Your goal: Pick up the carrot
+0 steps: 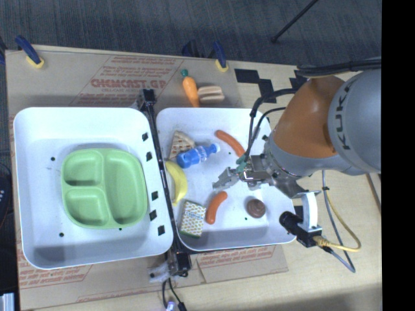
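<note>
A dark grey carpeted floor (pixel 130 11) runs across the top, beyond the desk (pixel 97 76). The desk surface is covered in brown cardboard printed with red lettering, held at its far edge by blue clamps (pixel 29 50). A thin dark rod (pixel 305 11) crosses the floor diagonally at upper right. Lighting is even and soft, without hard shadows.

Even overhead light is washing the white bins (pixel 39 173) bright, casting soft shadows; everything is looking slightly soft and grainy.
</note>
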Controlling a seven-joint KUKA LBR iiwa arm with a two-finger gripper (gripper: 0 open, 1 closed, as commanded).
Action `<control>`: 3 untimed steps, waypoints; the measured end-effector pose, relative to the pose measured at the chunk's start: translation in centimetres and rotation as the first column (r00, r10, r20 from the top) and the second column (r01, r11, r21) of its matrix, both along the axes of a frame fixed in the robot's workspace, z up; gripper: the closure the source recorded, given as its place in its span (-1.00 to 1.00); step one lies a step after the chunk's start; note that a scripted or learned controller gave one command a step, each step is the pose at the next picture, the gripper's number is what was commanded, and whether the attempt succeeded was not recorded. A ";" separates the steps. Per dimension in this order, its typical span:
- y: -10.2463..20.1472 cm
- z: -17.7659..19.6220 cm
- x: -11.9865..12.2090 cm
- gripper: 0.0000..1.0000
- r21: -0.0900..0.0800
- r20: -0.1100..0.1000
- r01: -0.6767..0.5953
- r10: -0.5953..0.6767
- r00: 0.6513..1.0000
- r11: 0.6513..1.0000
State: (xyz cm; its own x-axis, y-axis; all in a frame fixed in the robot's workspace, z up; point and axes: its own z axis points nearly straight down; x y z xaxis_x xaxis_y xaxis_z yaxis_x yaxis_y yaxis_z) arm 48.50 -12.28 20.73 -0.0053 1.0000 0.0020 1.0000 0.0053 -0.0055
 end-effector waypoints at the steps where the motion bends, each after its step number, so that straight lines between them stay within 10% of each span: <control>1: 2.0 -9.5 5.3 -1.00 -0.001 0.003 -0.150 0.150 0.989 0.989; 2: 2.1 -8.6 5.3 1.00 -0.001 0.000 -0.155 0.155 0.988 0.988; 3: -5.0 0.7 1.1 1.00 -0.002 0.004 -0.200 0.200 0.980 0.980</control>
State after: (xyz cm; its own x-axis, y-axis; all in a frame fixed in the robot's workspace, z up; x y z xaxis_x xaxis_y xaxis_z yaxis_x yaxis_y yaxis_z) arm 49.57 -17.27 21.44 -0.2050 0.9788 -0.0003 0.9788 0.2050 -0.0017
